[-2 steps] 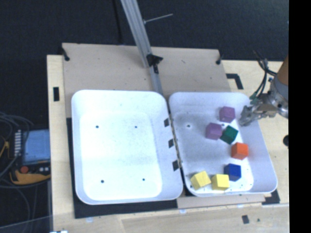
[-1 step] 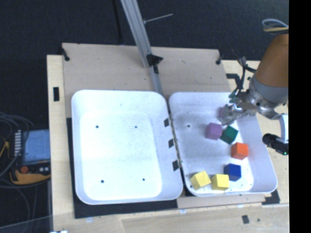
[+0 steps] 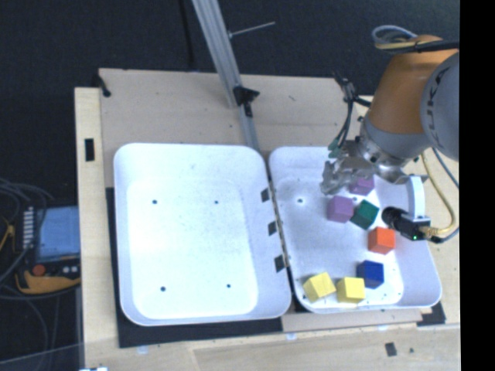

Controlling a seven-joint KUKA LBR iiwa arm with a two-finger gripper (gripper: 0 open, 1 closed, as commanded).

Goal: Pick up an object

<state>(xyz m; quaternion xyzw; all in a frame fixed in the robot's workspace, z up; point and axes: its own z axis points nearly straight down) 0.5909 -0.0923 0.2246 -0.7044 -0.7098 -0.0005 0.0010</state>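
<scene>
The gripper (image 3: 334,181) hung low in the right bin (image 3: 309,230), just above a purple block (image 3: 339,208); whether it was open or closed I could not tell. A green block (image 3: 364,214) lay just beyond that one. Judging by this, nothing was lifted yet: the grasp and raise remained.

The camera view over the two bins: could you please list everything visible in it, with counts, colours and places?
Bins: 2, white, side by side on the bench; left bin, right bin.
Purple blocks: 2, right bin; one just below the hand, one partly under it.
Green block: 1, right of the lower purple block.
Orange block: 1, below the green.
Blue block: 1, lower right.
Yellow blocks: 2, near edge.
Metal pole: 1, grey, behind the bins.
Arm: 1, grey and orange, right.
Hand: 1, over the purple blocks.
</scene>
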